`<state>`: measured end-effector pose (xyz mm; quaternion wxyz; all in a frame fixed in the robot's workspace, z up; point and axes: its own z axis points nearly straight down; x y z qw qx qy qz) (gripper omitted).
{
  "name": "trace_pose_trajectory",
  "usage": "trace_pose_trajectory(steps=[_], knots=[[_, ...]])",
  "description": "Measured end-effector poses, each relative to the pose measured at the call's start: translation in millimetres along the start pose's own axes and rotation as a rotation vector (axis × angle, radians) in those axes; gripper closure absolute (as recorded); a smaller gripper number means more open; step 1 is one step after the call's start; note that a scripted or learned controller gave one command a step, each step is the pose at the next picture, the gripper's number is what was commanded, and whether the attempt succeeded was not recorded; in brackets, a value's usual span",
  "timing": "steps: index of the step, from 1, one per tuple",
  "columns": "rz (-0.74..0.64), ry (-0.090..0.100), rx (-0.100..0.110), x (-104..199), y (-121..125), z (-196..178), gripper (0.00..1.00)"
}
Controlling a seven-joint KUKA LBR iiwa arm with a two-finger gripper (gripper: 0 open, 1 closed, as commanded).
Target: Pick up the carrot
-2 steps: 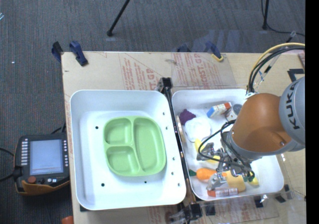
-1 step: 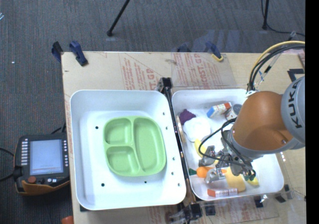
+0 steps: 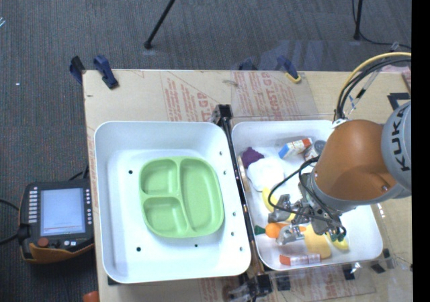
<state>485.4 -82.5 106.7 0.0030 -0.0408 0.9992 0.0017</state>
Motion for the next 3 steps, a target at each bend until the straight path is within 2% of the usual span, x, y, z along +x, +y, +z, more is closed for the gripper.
trace_pose_trajectory(steps=[1, 2, 3], knots=[[-0.007, -0.001, 0.000, -1.4, 1.5, -9.0, 1.00], [0.329, 0.008, 0.003, -8.2, -0.9, 20.1, 1.00], [0.328, 0.008, 0.003, -8.3, -0.7, 20.1, 0.00]])
